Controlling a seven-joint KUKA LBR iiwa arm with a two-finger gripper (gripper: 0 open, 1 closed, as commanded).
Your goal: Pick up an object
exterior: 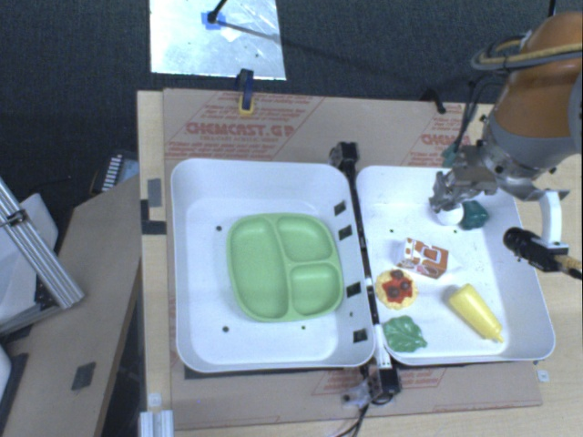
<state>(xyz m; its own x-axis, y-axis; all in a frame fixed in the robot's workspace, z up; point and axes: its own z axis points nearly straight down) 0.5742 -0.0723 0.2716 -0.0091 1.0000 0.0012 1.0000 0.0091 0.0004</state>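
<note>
In the right bin (524,271), near its far edge, a small dark teal object (474,215) lies on the white floor, and just beside it on the left there is a small white object (447,215). The gripper (448,198) is directly over this pair, low and very near to them. I judge that one of these two is the target of the pick, but I cannot tell which one, and I cannot tell if the gripper is wide, narrow or holding something, because the wrist hides this part from the camera.

So the step in hand looks like the approach or the grasp itself. Nothing is seen lifted from the bin floor. The next move needs a firm closing on one object alone, then a straight lift. Because the teal and the white piece lie so close together, the risk, in my opinion, is to push one away or to catch both badly.

Further toward the near side of the same bin lie an orange and white box-like toy (424,257), a round toy with red topping (396,288), a yellow cone-shaped toy (475,309) and a green leafy toy (404,333); all are well apart from the gripper. The left bin (196,244) holds a green divided plate (282,267).
</note>
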